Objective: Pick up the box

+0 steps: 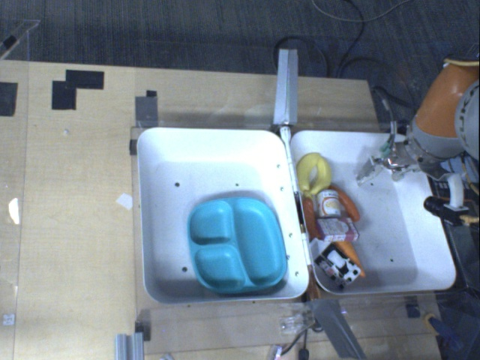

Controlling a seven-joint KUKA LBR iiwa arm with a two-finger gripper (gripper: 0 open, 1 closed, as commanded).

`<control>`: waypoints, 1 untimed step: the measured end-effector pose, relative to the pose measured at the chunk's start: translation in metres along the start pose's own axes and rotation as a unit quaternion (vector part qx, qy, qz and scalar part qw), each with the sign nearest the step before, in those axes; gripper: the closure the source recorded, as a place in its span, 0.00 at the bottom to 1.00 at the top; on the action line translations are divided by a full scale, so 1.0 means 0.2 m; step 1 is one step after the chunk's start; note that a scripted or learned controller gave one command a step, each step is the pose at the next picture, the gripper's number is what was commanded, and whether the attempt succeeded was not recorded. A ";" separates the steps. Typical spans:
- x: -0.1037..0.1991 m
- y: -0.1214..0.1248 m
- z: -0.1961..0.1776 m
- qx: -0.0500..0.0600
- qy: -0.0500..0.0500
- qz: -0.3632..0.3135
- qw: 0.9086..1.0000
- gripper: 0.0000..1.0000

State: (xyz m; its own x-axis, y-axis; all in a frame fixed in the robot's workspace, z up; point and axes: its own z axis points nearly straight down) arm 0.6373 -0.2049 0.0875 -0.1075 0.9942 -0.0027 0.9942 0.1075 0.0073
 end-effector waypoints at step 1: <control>0.20 0.13 0.00 0.000 0.000 0.045 0.999 0.00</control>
State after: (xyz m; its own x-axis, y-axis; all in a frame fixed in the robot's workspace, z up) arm 0.6586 -0.1629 0.0873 -0.0180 0.9998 -0.0014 0.9998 0.0180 0.0079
